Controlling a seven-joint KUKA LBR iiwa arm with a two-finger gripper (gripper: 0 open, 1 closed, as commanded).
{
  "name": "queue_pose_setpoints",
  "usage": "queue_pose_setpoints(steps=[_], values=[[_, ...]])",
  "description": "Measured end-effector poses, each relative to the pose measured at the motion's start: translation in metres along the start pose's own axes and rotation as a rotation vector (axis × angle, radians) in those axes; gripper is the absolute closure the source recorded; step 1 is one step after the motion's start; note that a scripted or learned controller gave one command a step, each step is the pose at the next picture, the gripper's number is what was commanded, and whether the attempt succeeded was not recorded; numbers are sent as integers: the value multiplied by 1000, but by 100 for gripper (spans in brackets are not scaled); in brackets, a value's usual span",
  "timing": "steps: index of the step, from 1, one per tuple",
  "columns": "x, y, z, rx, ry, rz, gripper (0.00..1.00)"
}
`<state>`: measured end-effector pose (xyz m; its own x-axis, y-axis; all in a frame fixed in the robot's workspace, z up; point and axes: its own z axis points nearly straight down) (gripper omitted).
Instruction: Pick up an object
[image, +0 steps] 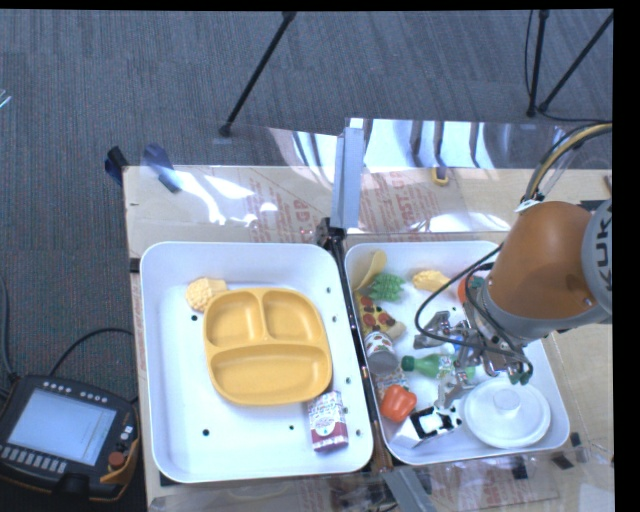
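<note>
My gripper (453, 378) hangs low in the right bin (556, 398), below the arm's orange band (543, 272). It is right over a green bottle (424, 364) lying on the bin floor, and whether it touches the bottle is hidden. Close around it lie an orange pepper (397, 403), a small can (380, 351), a black and white piece (432, 421) and a white round lid (507, 413). Farther back in the same bin are a pizza slice (378, 321), a green broccoli (386, 287) and two yellow toys (430, 280).
The left bin (165, 400) holds a yellow divided plate (267, 345), a yellow corn-like toy (205, 293) at its upper left and a red packet (327, 420) at its lower right. A teach pendant (65, 435) lies on the floor at the left.
</note>
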<state>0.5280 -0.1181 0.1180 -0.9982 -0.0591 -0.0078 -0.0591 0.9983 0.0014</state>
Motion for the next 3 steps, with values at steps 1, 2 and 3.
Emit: queue_pose_setpoints(steps=[1, 2, 3], values=[[-97, 16, 33, -1, 8, 68, 0], [-88, -48, -60, 5, -4, -12, 0], [-71, -30, 8, 8, -11, -129, 0]])
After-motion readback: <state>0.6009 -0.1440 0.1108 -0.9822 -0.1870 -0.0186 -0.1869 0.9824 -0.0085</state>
